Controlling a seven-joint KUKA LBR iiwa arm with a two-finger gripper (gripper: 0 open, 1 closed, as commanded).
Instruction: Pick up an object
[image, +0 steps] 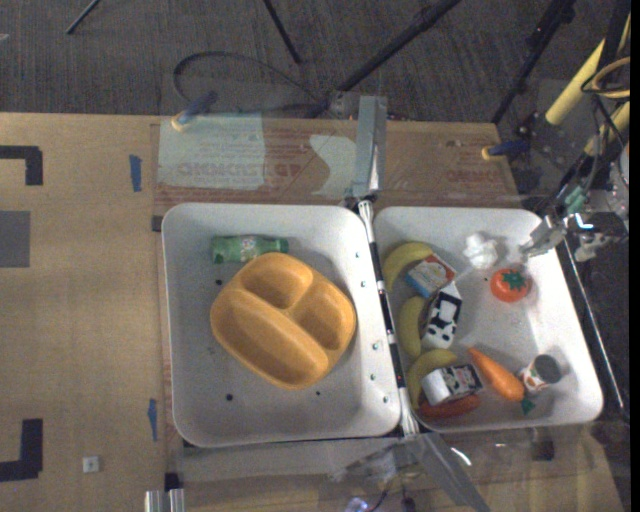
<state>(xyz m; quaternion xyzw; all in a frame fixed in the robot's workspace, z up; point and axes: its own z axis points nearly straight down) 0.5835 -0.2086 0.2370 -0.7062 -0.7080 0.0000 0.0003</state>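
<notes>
The right bin (560, 330) holds several toys: two yellow bananas (400, 262), a small orange-and-white carton (430, 273), a black-and-white cow-pattern carton (442, 320), a white lumpy piece (480, 248), a red tomato (510, 285), an orange carrot (496, 373), a small can (543, 372) and a milk carton lying on a red item (450, 385). My gripper (540, 240) hangs over the bin's far right corner, just right of the white piece and above the tomato. Nothing shows in its grasp.
The left bin (185, 330) carries a yellow divided plate (283, 318) and a green packet (248, 246) near its far wall. A metal divider (380, 320) separates the bins. Cables and a stand crowd the right side beyond the bin.
</notes>
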